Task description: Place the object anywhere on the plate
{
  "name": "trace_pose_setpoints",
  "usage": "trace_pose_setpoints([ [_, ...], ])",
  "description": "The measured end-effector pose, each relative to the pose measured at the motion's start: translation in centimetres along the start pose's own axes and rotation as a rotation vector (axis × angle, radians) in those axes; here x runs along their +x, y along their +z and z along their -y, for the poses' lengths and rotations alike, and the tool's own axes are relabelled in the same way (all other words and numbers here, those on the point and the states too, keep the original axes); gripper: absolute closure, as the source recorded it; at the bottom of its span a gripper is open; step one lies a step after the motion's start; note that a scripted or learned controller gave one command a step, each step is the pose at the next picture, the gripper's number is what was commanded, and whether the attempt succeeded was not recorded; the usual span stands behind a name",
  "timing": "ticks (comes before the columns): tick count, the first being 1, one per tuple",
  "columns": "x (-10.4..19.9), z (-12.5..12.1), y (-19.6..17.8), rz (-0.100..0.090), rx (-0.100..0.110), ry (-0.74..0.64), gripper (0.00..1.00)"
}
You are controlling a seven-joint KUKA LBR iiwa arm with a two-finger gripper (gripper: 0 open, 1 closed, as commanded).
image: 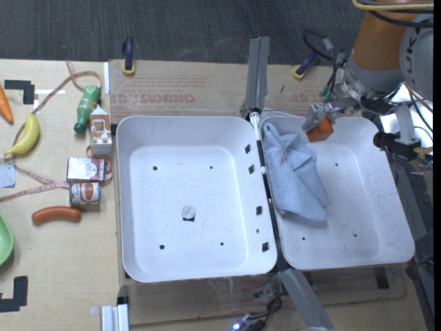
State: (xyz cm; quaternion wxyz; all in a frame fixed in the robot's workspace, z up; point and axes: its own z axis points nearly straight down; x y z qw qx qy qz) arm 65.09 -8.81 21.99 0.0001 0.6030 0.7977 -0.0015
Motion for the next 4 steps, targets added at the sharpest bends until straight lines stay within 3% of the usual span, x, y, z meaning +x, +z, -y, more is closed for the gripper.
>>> trace_pose_setpoints([
  [1, 0.3, 8.3, -9.5, 0.000, -0.001, -0.060, 1.00],
  [2, 4.6, 12.7, -11.5, -0.002, 0.001, 0.002, 1.00],
  [3, 1.6, 17.5, -13.6, 0.000, 0.000, 0.030, 1.00],
  [4, 7.2, 12.3, -18.6, -0.001, -0.001, -0.070, 1.00],
])
